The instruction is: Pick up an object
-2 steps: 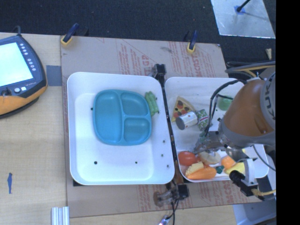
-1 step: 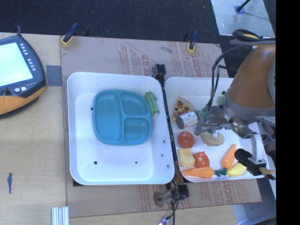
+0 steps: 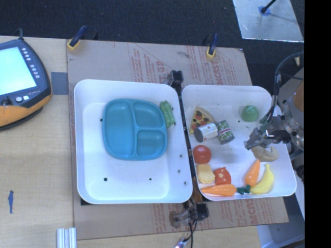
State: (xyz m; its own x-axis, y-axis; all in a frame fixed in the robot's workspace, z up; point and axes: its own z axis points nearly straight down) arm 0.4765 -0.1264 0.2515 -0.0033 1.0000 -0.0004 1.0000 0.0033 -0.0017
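I am working over a wooden bench (image 3: pixel 36 159) with cardboard (image 3: pixel 155 61) under two white bins. My claw (image 3: pixel 258 138) is hovering in the right bin (image 3: pixel 232 93) — whether its tips are apart, I cannot tell. Just beneath it a tan object (image 3: pixel 266 153) is lying; carrot (image 3: pixel 252 172) and banana (image 3: pixel 265 181) are crowding below — a green ball (image 3: pixel 250 112) sitting above.

Faint reddish printed lettering on the cardboard sheet (image 3: pixel 155 61) under the bins, too blurred to read
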